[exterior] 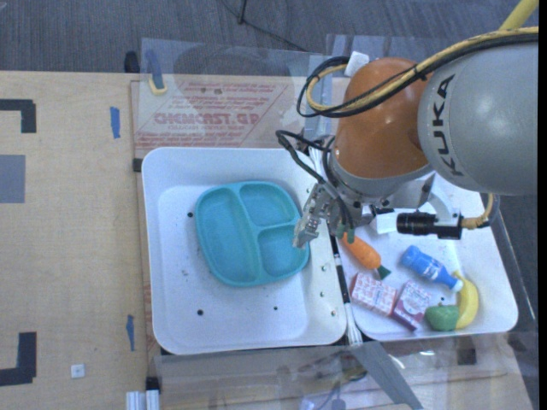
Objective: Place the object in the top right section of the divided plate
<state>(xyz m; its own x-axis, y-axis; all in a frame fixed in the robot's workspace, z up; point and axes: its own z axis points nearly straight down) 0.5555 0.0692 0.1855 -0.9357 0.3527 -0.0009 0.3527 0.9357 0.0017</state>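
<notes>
A teal divided plate (248,231) lies in the left white bin (171,314), with one long section on its left and two smaller ones on its right. My gripper (323,229) hangs over the wall between the two bins, right at the plate's right edge. It stands open with nothing between its fingers; one fingertip (304,233) overlaps the plate's rim. An orange toy carrot (365,253) lies in the right bin just below and to the right of the gripper, its top end close to the other finger.
The right bin (504,254) also holds a blue bottle (427,267), a banana (467,301), a green fruit (441,317) and two pink packets (374,292) (414,302). The big grey and orange arm (385,126) covers the right bin's far part.
</notes>
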